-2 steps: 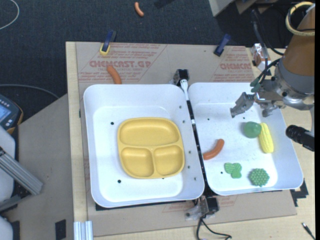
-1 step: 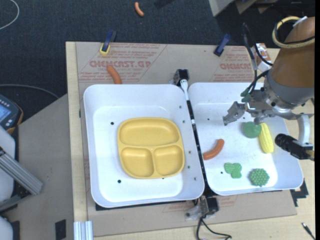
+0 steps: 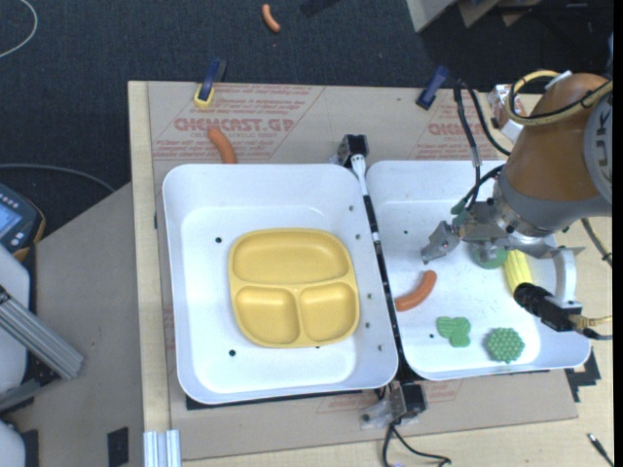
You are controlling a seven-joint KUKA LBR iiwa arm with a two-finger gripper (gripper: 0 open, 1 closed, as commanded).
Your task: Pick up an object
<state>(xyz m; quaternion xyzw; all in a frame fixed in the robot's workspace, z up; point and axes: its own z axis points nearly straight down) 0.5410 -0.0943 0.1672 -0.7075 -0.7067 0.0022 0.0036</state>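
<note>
The hand hangs low over the right bin, near that bin's middle, and I cannot tell how it is set. The nearest thing to pick is the orange sausage, lying just below the hand by the bin's left wall. Two green pieces and sit along the bin's front edge. The likely trouble: the sausage is thin and round, so it could roll aside or slip free.

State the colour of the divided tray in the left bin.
Yellow; the divided tray shows plainly in the camera view.
</note>
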